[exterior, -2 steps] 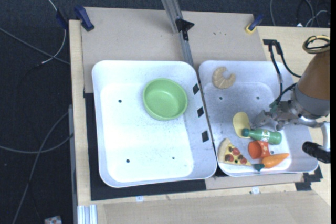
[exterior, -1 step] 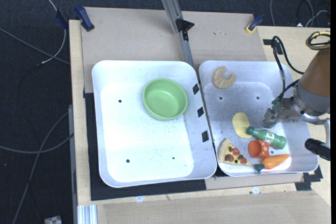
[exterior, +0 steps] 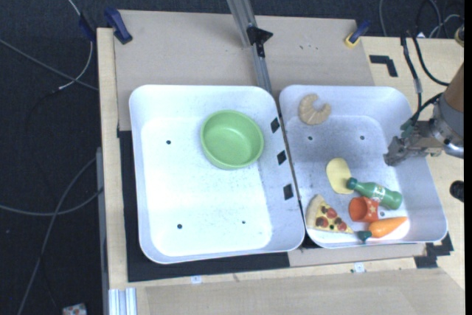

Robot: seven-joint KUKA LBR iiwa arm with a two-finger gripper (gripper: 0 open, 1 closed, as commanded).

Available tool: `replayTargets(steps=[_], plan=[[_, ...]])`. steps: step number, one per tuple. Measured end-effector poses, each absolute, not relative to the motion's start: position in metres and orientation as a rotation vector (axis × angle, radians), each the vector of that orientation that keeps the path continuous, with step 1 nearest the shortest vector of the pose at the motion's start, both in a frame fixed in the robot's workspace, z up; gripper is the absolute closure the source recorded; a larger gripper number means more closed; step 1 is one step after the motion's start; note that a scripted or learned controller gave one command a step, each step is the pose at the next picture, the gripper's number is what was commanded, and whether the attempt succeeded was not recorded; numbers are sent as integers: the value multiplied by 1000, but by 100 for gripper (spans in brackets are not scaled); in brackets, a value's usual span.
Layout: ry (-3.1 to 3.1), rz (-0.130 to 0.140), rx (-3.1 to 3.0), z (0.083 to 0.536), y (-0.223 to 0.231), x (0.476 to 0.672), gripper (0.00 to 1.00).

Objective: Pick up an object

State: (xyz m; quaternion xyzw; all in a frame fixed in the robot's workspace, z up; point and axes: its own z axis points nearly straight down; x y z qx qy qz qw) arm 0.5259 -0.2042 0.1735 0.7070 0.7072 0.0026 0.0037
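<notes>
At the right edge of the frame the arm comes in over the right bin (exterior: 369,96), and the hand (exterior: 402,150) hangs above that bin's right side, at about mid-height of the picture; how its grip is set cannot be told from this slant, and nothing can be seen caught in it. The objects lie mostly in the lower part of the right bin: a yellow piece (exterior: 338,175) near the bin's middle, a green bottle (exterior: 376,192) just to its lower right, a red item (exterior: 361,209) below the bottle, an orange carrot (exterior: 385,227) at the bottom edge, and a pizza slice (exterior: 327,216) in the lower left corner of that bin. A tan, bitten cookie-shaped piece (exterior: 315,109) lies apart in the bin's upper left. The left bin (exterior: 158,181) holds a green bowl (exterior: 232,139), upright, toward its upper right. Both bins sit on the pale worktop (exterior: 184,48).
</notes>
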Motion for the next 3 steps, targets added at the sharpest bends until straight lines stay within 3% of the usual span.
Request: replayTargets(steps=[2, 3], plan=[[2219, 7, 2214, 261, -205, 531, 100], [2228, 4, 2215, 259, -160, 543, 100]])
